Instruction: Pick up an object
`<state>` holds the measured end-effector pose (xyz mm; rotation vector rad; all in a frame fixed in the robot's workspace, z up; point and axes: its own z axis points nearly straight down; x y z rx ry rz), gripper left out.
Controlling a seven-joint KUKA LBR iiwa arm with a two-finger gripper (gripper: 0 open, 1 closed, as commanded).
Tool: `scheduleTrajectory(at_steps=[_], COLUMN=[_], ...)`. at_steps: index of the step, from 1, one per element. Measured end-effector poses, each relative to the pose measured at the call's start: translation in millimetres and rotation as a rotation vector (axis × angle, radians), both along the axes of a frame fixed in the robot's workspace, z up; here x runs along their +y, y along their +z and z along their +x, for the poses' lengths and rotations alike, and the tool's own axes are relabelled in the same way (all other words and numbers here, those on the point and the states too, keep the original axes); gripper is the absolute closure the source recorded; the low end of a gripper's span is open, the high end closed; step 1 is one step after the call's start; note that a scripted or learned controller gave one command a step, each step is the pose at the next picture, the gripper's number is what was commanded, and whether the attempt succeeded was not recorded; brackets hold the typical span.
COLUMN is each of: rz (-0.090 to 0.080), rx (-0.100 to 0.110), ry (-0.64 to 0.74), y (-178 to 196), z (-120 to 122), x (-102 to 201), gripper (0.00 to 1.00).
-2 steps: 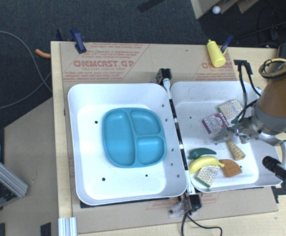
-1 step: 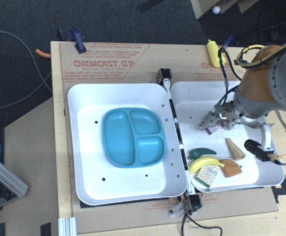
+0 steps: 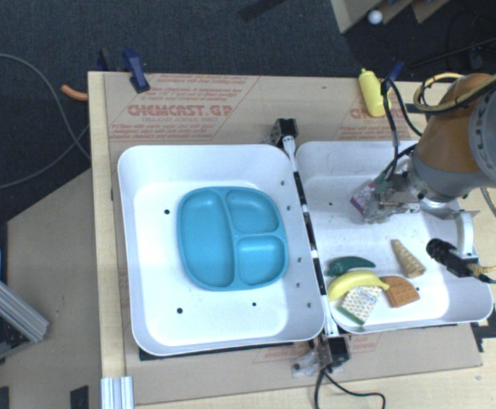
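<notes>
While the arm reaches in from the right, the scene reads as follows.

Arm: the grey KUKA arm with the orange band [image 3: 452, 139] is low over the right shallow white bin [image 3: 337, 164].
Gripper: the two-finger gripper [image 3: 374, 203] is near the middle of that bin; whether it is released or clenched I cannot tell, and no object shows inside it.
Candidate objects: a yellow plastic banana [image 3: 350, 283], a dark green curved piece [image 3: 348, 265], a pale checked flat piece [image 3: 360, 302], a brown toast-shaped piece [image 3: 400, 291] and a beige cone-shaped piece [image 3: 407, 257] lie near the front of the right bin, well apart from the gripper.
Left bin: the left shallow white bin [image 3: 146, 228] holds a light blue plastic plate with three compartments [image 3: 231, 237].
Step in hand: I judge the gripper must move toward the front cluster.
How to do well: choose the beige cone, because it lies apart from the others; the banana touches its neighbours, so a grasp there can push them.
Writing: the brown board under the bins [image 3: 180, 109] carries red print, "CHEMCAST GP"; the smaller lines are too small to read.
</notes>
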<state>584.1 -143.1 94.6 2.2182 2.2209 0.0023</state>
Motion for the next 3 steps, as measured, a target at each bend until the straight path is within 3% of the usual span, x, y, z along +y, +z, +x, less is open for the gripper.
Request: scheduleTrajectory(at_steps=[1, 2, 3], rz=[0.0, 0.001, -0.001], rx=[0.0, 0.001, -0.001], ry=[0.0, 0.001, 0.001], y=[0, -10, 0], z=[0, 52, 52], x=[0, 21, 20], gripper=[0.0, 0.0, 1.0])
